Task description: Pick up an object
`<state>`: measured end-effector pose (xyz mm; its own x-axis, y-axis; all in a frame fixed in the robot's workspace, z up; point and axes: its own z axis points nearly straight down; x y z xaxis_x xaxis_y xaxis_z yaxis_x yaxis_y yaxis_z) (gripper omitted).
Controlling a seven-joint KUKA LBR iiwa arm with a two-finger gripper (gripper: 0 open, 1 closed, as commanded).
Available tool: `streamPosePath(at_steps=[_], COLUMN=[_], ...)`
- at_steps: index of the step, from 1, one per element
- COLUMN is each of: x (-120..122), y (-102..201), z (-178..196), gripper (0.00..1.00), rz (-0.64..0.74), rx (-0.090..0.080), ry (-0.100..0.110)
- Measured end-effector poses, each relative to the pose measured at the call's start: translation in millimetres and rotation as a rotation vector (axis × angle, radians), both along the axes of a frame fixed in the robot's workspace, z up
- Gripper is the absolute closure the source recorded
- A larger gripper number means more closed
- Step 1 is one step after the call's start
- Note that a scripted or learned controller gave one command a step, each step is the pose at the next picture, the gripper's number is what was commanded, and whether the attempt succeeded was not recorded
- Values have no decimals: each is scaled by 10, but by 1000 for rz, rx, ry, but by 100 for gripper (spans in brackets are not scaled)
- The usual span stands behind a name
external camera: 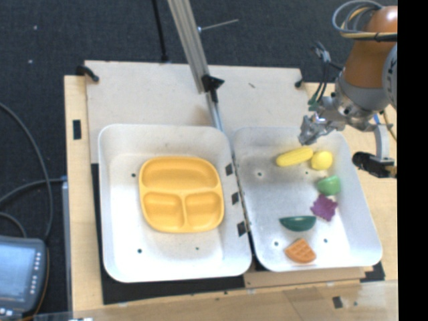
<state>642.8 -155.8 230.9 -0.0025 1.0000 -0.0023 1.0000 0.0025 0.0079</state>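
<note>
A dark carpeted floor surrounds a pale wooden worktop, with a small grey screen at the lower left corner of the view and black cables trailing across the floor beside it. On the worktop sit two shallow white bins side by side. The left bin holds a yellow divided tray lying flat near its middle. A slanted aluminium rail comes down from the top of the view and ends just above the seam between the bins.

The right bin carries a scatter of small objects along its right half: a yellow banana-shaped piece near the top, a round yellow lemon-like piece just beside it, a green piece below, then a purple piece, a dark green curved piece, and an orange piece nearest the front edge.

The end effector hangs over the upper part of the right bin, just above the banana-shaped piece, at the tip of the grey arm with its orange band. Whether its tips are apart or together cannot be told from this angle, and nothing is visibly clamped between them.
</note>
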Motion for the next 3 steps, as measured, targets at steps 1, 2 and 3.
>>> streamPosePath(at_steps=[1, 2, 3], x=[8, -60, -181], y=[-9, 526, 935], z=[149, 116, 74], gripper=[100, 100, 100], rz=[2, 4, 3], rx=[1, 3, 3], ry=[5, 8, 8])
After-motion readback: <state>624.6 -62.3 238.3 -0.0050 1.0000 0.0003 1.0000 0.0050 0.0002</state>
